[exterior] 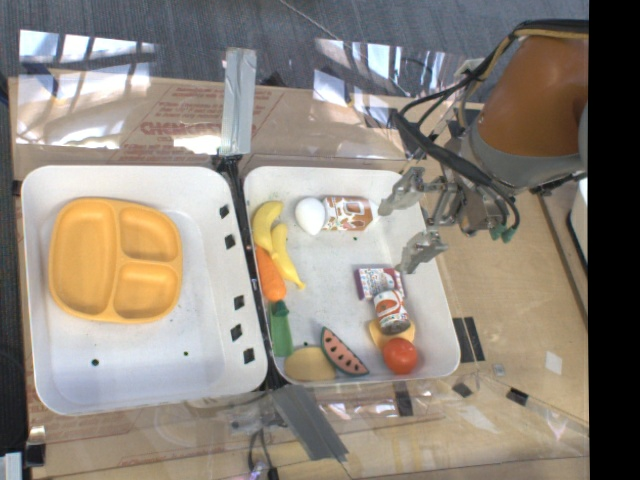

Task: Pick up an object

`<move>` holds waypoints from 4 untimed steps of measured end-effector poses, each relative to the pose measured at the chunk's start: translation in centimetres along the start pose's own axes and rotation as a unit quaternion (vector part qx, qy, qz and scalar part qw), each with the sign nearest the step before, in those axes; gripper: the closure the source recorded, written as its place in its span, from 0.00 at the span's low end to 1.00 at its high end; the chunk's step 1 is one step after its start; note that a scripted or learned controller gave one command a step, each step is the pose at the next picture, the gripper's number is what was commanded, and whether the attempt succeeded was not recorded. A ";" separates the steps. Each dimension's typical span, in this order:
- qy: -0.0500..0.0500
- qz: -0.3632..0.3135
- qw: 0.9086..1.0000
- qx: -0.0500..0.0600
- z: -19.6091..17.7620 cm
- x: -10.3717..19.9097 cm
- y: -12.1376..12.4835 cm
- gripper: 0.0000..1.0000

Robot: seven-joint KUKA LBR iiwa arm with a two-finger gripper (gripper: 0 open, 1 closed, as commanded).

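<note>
My gripper (pixel 410 223) hangs over the right side of the right bin (pixel 330 268), fingers spread apart with nothing between them. Below it lie a purple packet (pixel 370 279), a small can (pixel 391 311) and a red tomato (pixel 399 355). To its left are a white egg (pixel 310 215) and a small carton (pixel 350 213). Along the bin's left wall lie two bananas (pixel 270 238), a carrot (pixel 271 276) and a green piece (pixel 281 330). A watermelon slice (pixel 343 352) and a yellowish piece (pixel 311 365) sit at the front.
The left bin (pixel 60 368) holds an orange divided plate (pixel 115 259). Cables run from the wrist (pixel 520 98) above the right bin's far right corner. A strip of grey tape (pixel 237 98) lies on the cardboard behind the bins.
</note>
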State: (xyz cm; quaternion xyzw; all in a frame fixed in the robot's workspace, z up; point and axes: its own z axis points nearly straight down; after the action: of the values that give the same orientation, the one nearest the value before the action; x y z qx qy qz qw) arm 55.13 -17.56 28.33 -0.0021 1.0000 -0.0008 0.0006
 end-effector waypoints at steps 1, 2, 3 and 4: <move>0.005 0.010 1.000 -0.002 11.2 0.0 -3.4 0.00; -0.001 0.021 1.000 0.000 19.1 -1.2 -3.4 0.00; -0.004 0.016 1.000 0.001 17.8 -1.5 -3.2 1.00; -0.002 -0.060 0.998 0.000 11.3 0.7 -3.4 1.00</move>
State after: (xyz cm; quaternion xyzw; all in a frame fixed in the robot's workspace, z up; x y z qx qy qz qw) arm 54.48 -20.95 17.09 -0.0623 0.9981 -0.0012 0.0028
